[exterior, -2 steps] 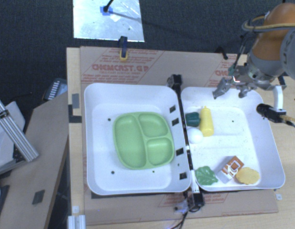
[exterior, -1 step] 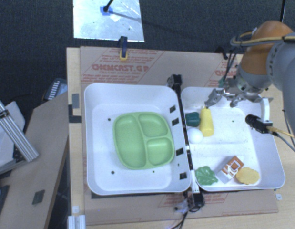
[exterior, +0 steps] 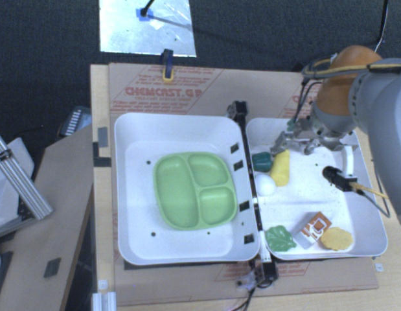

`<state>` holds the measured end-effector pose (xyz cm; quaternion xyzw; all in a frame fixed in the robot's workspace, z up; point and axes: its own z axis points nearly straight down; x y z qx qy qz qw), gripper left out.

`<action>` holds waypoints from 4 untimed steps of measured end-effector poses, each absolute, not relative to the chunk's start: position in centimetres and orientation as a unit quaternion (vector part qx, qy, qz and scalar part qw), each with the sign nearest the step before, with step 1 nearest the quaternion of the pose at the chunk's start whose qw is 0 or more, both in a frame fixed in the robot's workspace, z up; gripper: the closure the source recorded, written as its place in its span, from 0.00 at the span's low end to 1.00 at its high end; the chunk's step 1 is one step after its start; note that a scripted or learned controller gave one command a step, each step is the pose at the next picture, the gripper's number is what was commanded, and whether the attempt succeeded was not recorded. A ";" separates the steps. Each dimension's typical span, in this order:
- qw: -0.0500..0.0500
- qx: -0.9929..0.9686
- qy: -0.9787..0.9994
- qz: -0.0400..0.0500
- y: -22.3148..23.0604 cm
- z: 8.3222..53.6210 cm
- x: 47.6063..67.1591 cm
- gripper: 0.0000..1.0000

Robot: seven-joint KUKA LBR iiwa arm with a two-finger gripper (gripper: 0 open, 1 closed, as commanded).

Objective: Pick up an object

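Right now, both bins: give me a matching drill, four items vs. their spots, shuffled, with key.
Items:
1. green divided tray
2. yellow corn-like piece
3. white egg
4. green leafy piece

Spots:
A. right bin's near-left corner
B. by the divider, just below the yellow piece
C. left bin, middle
D. right bin, just under the gripper

Pairs: 1-C, 2-D, 3-B, 4-A
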<state>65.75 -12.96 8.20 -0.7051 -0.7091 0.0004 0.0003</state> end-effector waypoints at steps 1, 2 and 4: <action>-0.003 -0.705 -0.710 -0.001 -13.0 9.6 66.0 1.00; -0.004 -0.705 -0.709 -0.003 -12.5 16.1 66.2 1.00; 0.000 -0.704 -0.710 -0.001 -7.9 21.1 65.3 1.00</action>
